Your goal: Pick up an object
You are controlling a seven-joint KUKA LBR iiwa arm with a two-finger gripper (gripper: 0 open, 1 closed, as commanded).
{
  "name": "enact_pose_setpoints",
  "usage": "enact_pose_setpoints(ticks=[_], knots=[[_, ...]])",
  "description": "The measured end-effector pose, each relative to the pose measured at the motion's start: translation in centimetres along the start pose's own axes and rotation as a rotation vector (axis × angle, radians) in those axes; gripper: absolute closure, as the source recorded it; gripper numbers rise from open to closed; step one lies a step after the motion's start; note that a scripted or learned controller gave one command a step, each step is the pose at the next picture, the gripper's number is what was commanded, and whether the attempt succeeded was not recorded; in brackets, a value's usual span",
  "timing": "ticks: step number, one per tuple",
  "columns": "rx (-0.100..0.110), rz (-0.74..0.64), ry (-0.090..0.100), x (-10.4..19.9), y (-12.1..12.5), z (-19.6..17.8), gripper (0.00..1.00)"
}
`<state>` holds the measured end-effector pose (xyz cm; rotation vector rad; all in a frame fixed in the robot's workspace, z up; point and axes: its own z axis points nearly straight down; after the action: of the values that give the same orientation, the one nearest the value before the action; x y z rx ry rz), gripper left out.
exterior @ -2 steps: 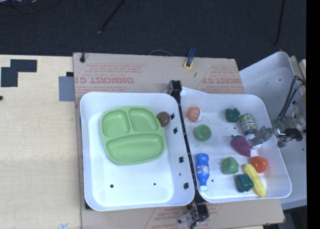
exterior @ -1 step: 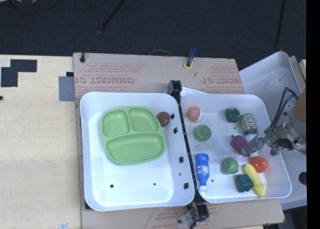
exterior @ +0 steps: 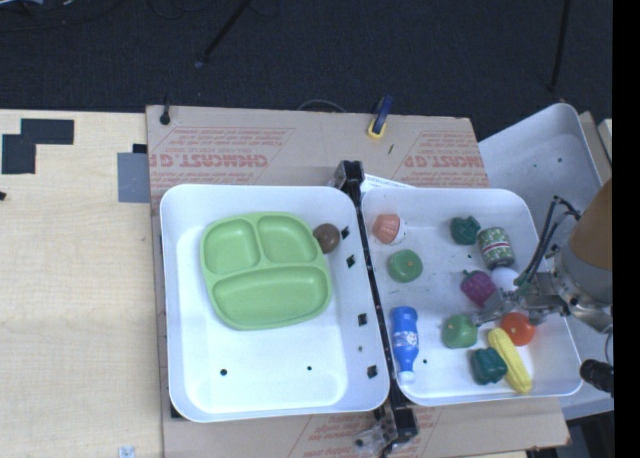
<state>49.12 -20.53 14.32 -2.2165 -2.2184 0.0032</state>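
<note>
Nearest the camera, at the front of the right bin, I log a blue bottle lying lengthwise beside the divider, a dark green block, and a yellow corn-shaped piece lying just beside it.

Right bin, middle: a green apple-like piece; an orange-red round object; a purple piece; a round green disc.

Right bin, rear: a pink piece on a white base; a dark green lump; a small labelled can.

Left bin: a light green divided plate, with a brown ball touching its right rear corner.

Arm: enters from the right, and I place the gripper low over the right bin's right half. The orange-red object lies just in front of the fingertips and the purple piece just to their left; neither can I see between the fingers. The jaws are thin and dark against the clutter, so I cannot tell whether they stand apart or together.
</note>
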Motion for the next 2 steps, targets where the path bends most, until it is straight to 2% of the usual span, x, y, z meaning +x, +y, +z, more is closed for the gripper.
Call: enact_pose_setpoints(ticks=[1,2], knots=[[-0.009,0.0,-0.005,0.0,0.25,5.04,0.0],[-0.002,0.006,0.0,0.0,-0.02,4.09,1.0]])
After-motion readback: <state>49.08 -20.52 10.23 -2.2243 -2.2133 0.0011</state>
